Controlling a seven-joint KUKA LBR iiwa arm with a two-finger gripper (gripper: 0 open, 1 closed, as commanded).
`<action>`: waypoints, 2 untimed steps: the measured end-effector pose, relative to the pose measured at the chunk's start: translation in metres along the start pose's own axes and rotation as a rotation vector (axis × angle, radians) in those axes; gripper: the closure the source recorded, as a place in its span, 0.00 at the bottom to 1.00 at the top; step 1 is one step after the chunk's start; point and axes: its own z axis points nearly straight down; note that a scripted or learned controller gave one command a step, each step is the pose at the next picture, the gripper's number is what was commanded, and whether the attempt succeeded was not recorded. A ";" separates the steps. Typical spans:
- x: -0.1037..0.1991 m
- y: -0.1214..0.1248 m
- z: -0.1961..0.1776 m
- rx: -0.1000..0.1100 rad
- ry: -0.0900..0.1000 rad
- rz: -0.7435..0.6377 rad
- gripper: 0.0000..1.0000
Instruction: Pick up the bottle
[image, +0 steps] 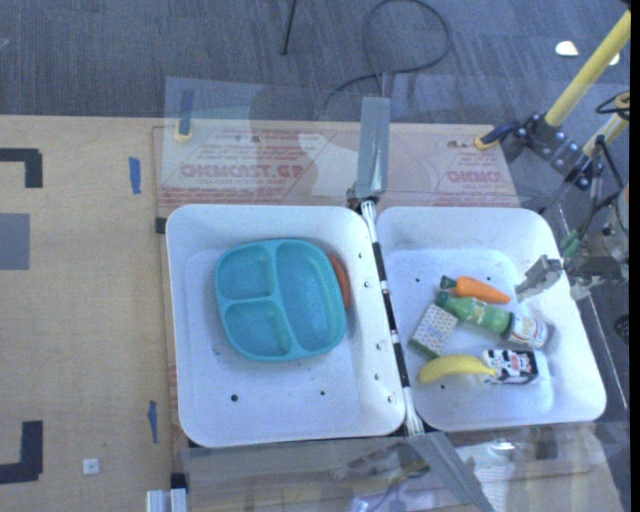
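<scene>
Green plastic bottle (487, 318) with a white cap end is seen lying on its side in the right white bin (574, 400). An orange carrot (479, 290) is touching it above, a checkered sponge (433, 329) lies just left, and a yellow banana (455, 369) below. The grey gripper (538, 274) is seen near its upper right, holding nothing; whether it is open cannot be told.

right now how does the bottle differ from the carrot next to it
The bottle is green with a white-labelled end; the carrot is orange with a green top. The bottle is longer and thicker than the carrot. The bottle slants down toward the right; the carrot lies nearer level, just above it. Both lie on their sides in the right bin.
</scene>
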 end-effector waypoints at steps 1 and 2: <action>0.020 0.020 0.154 -0.002 -0.001 0.092 0.00; 0.021 0.058 0.155 -0.009 -0.003 -0.119 0.00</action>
